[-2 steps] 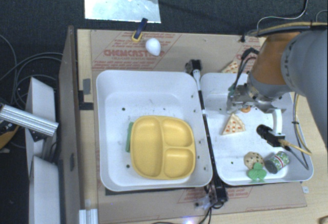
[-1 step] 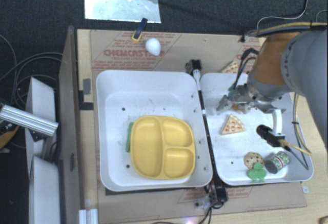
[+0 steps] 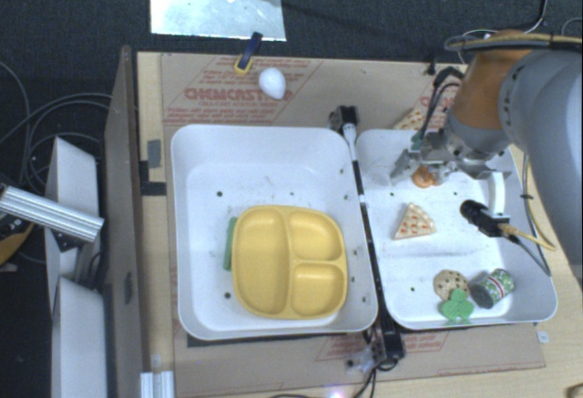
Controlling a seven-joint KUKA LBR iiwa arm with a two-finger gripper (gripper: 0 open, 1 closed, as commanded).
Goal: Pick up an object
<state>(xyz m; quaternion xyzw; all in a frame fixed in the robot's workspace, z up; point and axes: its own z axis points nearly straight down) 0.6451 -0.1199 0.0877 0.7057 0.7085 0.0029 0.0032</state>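
Note:
My gripper (image 3: 417,163) hangs low over the back part of the right bin (image 3: 528,296), reaching in from the right. A small orange piece (image 3: 424,177) lies right beneath it, touching or nearly touching it; whether it is gripped cannot be made out. A triangular waffle-like slice (image 3: 414,222) lies just in front of the gripper, in the middle of the bin. At the bin's front lie a round cookie (image 3: 448,281), a green clover-shaped piece (image 3: 455,306) and a small can (image 3: 494,287) on its side.
The left bin (image 3: 200,168) holds a yellow divided plate (image 3: 290,260) with a green strip (image 3: 230,243) at its left edge. Behind the bins, a white egg (image 3: 271,82) and a yellow-blue clip (image 3: 246,56) lie on the cardboard.

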